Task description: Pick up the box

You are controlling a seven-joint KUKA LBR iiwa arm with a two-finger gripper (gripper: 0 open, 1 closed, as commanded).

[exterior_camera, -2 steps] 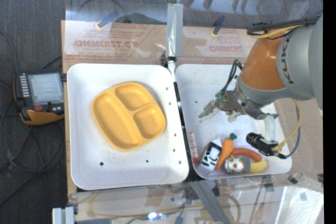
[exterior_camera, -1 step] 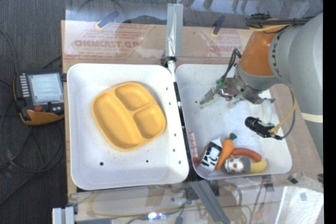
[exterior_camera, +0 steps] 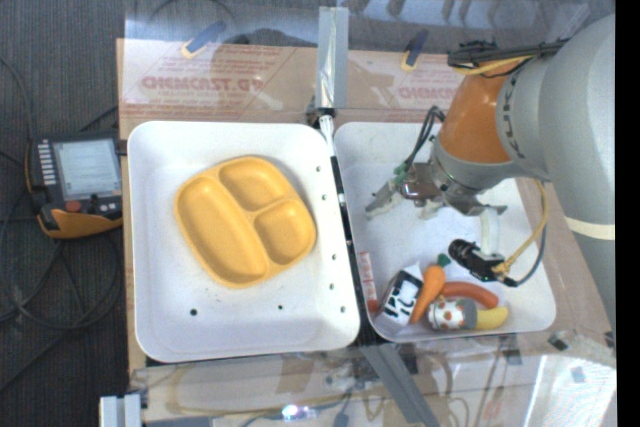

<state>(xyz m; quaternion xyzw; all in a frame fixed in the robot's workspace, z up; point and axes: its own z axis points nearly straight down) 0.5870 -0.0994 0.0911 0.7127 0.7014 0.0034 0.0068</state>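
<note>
One box (exterior_camera: 402, 296) low in the right bin (exterior_camera: 372, 150); jaws (exterior_camera: 392, 197) above, apart, state unclear

The box (exterior_camera: 401, 296) is partly covered by the carrot (exterior_camera: 430, 288) lying across it, and the arm (exterior_camera: 570, 115) is cut off at the right edge.

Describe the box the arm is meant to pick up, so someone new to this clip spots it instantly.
Look in the right-hand white bin, at the pile of toys in its near corner. The box lies tilted at the left end of that pile, against the toy carrot. It is the only flat-sided item there, black and white with bold markings.
</note>
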